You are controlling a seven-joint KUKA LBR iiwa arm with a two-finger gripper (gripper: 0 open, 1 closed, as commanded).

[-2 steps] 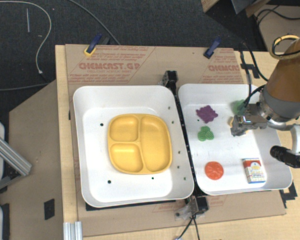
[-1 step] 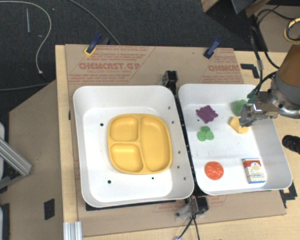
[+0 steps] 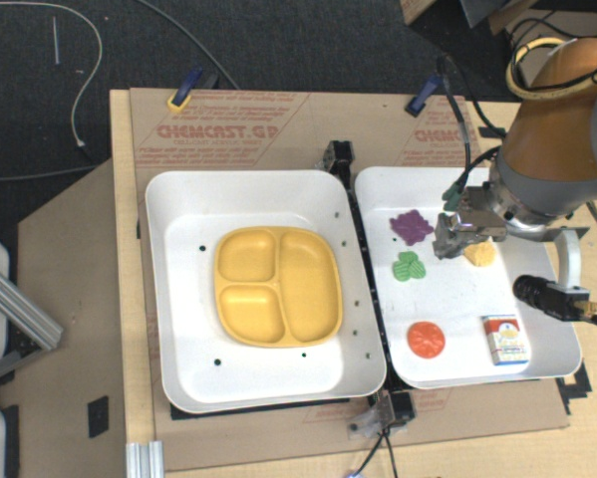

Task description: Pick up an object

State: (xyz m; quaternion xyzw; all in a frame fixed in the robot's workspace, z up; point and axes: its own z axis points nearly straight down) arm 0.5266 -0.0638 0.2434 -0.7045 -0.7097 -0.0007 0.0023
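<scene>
Nearest to the camera stands the grey arm with its orange band, the largest thing here, reaching in from the right over the right bin. Next in size is the left bin, which carries a yellow divided plate with three compartments, all of them bare.

In the right bin lie the smaller things: a purple piece near the upper left, a green piece just below it, a red round piece toward the lower edge, a small printed box at the lower right, and a yellow piece in the middle. The gripper hangs low between the purple piece and the yellow piece, just beside both.

As I judge it, the task is not yet done: every object seems to rest on the bin floor, and nothing is lifted. Which piece the arm aims at I cannot say, since it sits between two of them. What is left is to close on one piece and raise it.

Several things are hard to make out. The wrist covers the fingers from above, so I cannot tell how far the hand is open, or whether it has hold of anything. Part of the yellow piece is hidden under the gripper body, and a dark part on the bin's right side is unclear to me.
</scene>
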